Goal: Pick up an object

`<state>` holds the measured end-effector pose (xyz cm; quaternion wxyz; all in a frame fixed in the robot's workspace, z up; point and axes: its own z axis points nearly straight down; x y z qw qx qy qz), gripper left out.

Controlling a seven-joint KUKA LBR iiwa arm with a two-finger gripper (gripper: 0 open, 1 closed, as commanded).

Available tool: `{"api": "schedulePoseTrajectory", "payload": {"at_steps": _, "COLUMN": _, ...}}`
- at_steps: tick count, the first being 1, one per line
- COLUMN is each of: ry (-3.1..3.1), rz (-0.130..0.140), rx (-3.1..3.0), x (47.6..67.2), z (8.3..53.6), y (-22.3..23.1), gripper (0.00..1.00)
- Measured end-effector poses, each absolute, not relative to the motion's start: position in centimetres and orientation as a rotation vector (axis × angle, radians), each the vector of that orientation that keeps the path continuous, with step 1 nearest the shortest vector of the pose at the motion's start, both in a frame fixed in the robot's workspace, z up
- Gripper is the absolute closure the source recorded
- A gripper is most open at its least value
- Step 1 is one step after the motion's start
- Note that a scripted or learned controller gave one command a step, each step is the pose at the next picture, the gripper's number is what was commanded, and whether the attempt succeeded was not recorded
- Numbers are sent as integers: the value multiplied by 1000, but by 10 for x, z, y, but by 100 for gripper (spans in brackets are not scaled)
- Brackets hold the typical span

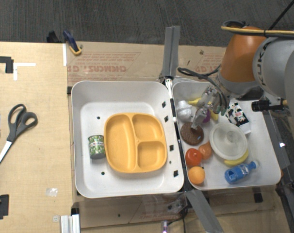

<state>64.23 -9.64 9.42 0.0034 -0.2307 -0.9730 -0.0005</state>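
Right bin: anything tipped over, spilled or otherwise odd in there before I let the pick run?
No spill or damage that I can see. The blue bottle lies on its side at the right bin's near corner, and a banana is tucked under the white bowl's rim. The gripper sits over the brown disc.

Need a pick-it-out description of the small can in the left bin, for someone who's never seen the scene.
Start at the left white bin, the one holding the big yellow divided tray. Look just off the tray's left edge, on the bin floor. The small can there has a green label and is the only item in that bin besides the tray; everything else loose sits in the right bin.
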Motion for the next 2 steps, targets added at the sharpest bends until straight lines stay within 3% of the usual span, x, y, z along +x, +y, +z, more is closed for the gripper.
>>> {"api": "schedulePoseTrajectory", "payload": {"at_steps": 1, "ry": -3001, "rz": 0, "rx": -944, "x": 610, "z": 94, "y": -119, "gripper": 0}}
{"api": "schedulePoseTrajectory", "payload": {"at_steps": 2, "ry": -2950, "rz": 5, "rx": -1003, "x": 644, "z": 94, "y": -130, "gripper": 0}}
